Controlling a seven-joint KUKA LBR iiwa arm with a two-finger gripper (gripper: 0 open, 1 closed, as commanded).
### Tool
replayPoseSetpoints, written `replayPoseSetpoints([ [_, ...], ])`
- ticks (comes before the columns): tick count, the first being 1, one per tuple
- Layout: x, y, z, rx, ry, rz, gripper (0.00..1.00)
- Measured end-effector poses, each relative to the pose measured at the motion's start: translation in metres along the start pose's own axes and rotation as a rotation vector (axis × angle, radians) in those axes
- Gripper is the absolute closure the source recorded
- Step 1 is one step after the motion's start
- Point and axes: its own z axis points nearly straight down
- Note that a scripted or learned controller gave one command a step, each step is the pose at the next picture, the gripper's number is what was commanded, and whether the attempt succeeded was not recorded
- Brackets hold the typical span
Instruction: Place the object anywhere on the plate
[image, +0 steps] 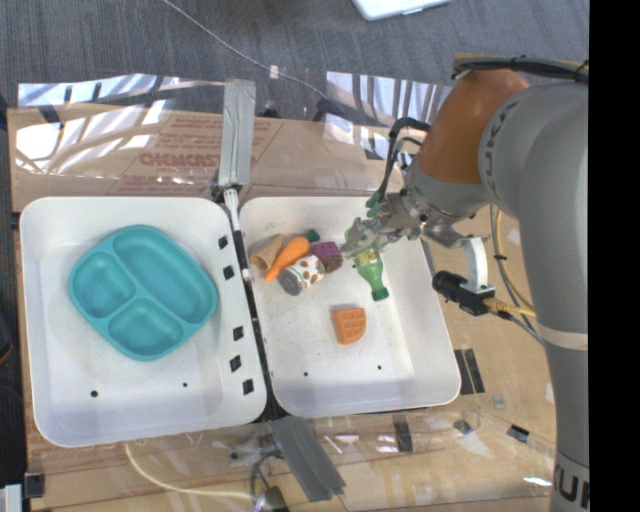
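Two white bins sit side by side on my bench, and I take the teal plate (142, 290) as my landmark. It lies in the left bin (60, 400), a three-compartment plate with nothing on it. Everything else is to its right, across the seam where the bins meet, in the right bin (400, 390).

Nearest the plate is a small cluster: a tan cone-like piece (262, 250), an orange carrot (288, 255) leaning across it, a little can (301, 274) with a patterned label lying on its side, and a dark purple piece (328, 255) touching the can's far end. Farther from the plate and lower in the bin rests an orange block (350, 324), apart from the cluster.

Farthest from the plate is a green bottle (372, 272), lying in the right bin with its neck pointing away from my wrist. My claw (366, 238) hangs right over that bottle's upper end, near the purple piece. Whether my claw is open, closed or gripping the bottle I cannot tell; the wrist hardware hides it from this angle.
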Motion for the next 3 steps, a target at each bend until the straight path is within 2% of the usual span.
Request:
replayPoseSetpoints([
  [1,0.042,0.018,0.071,-0.015,-0.004,-0.028,1.00],
  [2,0.154,0.019,0.008,-0.006,0.000,-0.149,1.00],
  [3,0.242,0.020,0.011,-0.001,-0.001,-0.131,1.00],
])
